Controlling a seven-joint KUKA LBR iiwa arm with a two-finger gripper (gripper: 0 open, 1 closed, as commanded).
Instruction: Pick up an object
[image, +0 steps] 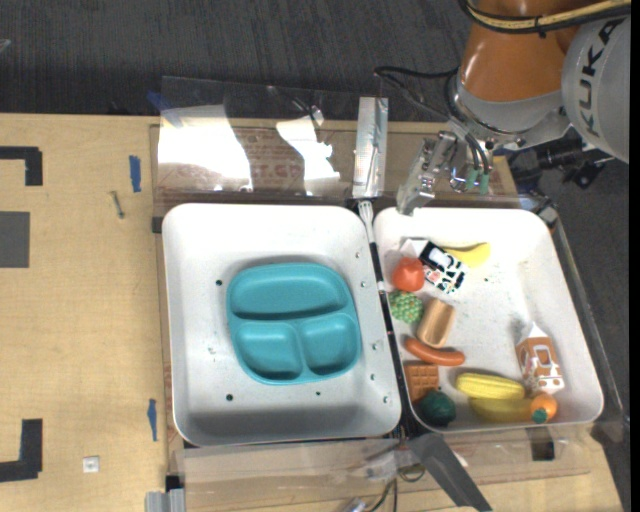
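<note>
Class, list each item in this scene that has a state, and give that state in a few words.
gripper: above the right bin's far edge, holding nothing visible
teal divided plate: lying flat in the left bin
hot dog: lying flat
banana: lying on its side
small carton: tipped over

The bench (70, 330) has a pale tan wooden top with black angular marks (25, 165) near its left edge and short strips of blue tape (134, 172). Beyond its far edge lies a dark grey floor (230, 40). A clear plastic sheet (250, 150) behind the bins catches bright glare from overhead light. Black cables (410, 85) trail across the far side.
</note>
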